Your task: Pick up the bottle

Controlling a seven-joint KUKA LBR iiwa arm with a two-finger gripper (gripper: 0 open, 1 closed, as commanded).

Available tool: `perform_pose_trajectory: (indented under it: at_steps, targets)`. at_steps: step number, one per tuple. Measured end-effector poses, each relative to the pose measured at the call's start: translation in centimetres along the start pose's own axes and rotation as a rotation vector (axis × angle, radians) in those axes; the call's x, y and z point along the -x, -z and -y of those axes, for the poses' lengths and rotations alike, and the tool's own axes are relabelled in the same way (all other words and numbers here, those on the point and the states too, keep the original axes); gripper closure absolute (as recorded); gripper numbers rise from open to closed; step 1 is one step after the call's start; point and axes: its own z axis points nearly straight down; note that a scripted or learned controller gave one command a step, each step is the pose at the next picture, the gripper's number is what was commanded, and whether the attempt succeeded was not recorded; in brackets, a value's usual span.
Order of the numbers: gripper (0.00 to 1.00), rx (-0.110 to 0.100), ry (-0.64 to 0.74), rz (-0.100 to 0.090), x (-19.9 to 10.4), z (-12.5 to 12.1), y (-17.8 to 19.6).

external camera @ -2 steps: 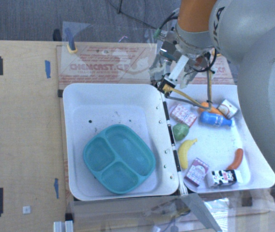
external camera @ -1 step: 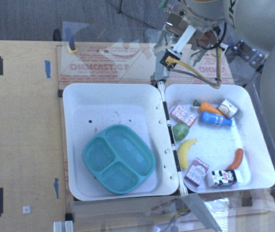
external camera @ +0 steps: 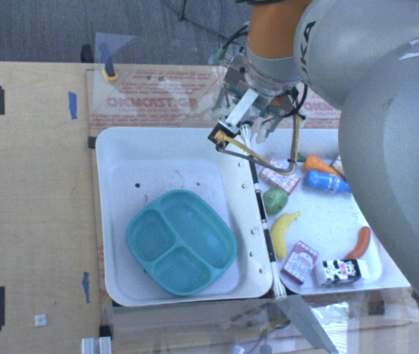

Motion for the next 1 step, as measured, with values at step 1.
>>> perform_pose_trajectory:
  at_steps: [1]
  targets:
    - [0.00, 0.004, -0.073, -0.003, -2.70, 1.65, 8.83]
